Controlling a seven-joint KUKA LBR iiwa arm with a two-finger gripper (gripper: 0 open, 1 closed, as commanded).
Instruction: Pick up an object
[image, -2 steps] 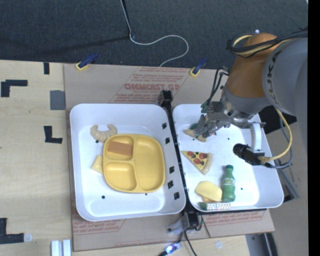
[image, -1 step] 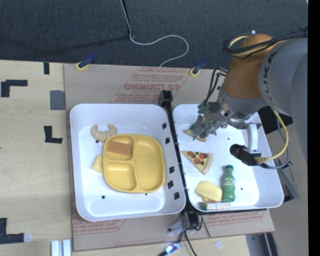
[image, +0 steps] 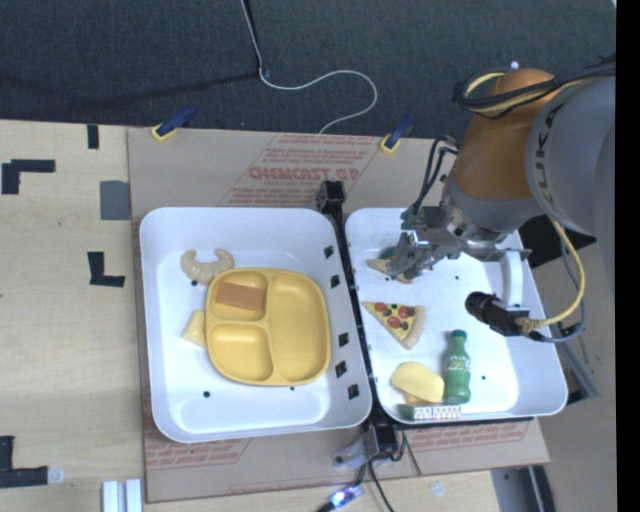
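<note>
My gripper (image: 410, 256) is low over the upper left part of the right bin (image: 530, 385). A small tan object (image: 380, 265) pokes out at its left side, right beside the tip; I cannot make out whether it is held. Further down the same bin lie a pizza slice (image: 396, 320), an upright green bottle (image: 457, 367) and a pale yellow piece (image: 417, 381). The grey arm with its orange band (image: 505, 120) comes in from the upper right.
The left bin (image: 165, 300) holds a yellow divided plate (image: 270, 328) with a brown toast piece (image: 240, 294) on it, a tan croissant shape (image: 205, 264) and a yellow wedge (image: 194, 327). A black divider (image: 345, 300) runs between the bins. Cables hang at the right.
</note>
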